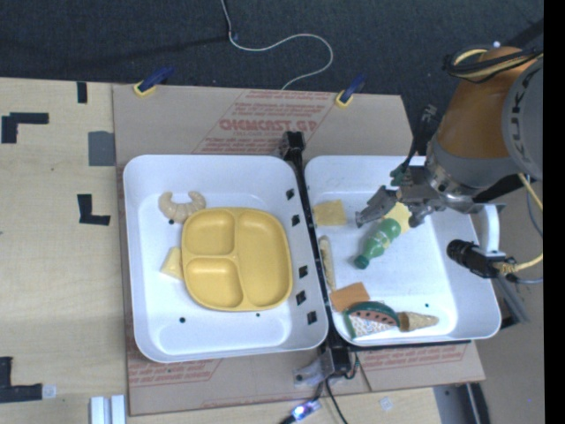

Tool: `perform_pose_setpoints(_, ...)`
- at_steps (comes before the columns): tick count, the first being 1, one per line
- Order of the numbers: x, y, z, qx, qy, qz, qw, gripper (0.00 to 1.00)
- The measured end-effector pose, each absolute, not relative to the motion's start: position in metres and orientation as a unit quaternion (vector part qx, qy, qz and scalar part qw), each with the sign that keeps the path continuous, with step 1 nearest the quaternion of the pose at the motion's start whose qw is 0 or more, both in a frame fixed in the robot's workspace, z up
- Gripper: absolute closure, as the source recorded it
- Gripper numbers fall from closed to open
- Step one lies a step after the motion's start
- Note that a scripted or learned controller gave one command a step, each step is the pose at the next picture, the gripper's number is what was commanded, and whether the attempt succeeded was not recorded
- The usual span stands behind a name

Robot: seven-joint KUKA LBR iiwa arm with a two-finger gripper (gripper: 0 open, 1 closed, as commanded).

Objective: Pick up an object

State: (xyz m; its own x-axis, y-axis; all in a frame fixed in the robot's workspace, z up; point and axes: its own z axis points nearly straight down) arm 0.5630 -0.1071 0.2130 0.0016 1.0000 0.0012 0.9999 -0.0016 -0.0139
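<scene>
The small green plastic bottle with a yellow cap [378, 241] lies tilted near the middle of the right white bin [459, 325], just below the two-finger gripper [395, 206], whose fingers stand spread apart, holding nothing. It looks light, rigid and smooth, liable to roll; gripping across its mid-body seems safest.

Two white bins [146, 263] rest on brown cardboard [256, 122] printed with red lettering. A yellow sectioned plate [237, 259] and a tan curled piece [179, 205] lie in the left bin. The right bin holds a green bottle [377, 242], a pale yellow slice [331, 213], an orange square [350, 295] and a green-and-red watermelon wedge [371, 318].
</scene>
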Motion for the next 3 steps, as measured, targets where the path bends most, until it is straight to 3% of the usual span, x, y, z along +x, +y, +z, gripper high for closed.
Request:
perform_pose_setpoints(1, 0.566, -0.107, 0.219, -0.707, -0.707, 0.0008, 0.001, 0.00)
perform_pose_setpoints(3, 0.570, -0.097, 0.118, -0.706, -0.708, 0.0007, -0.001, 0.00)
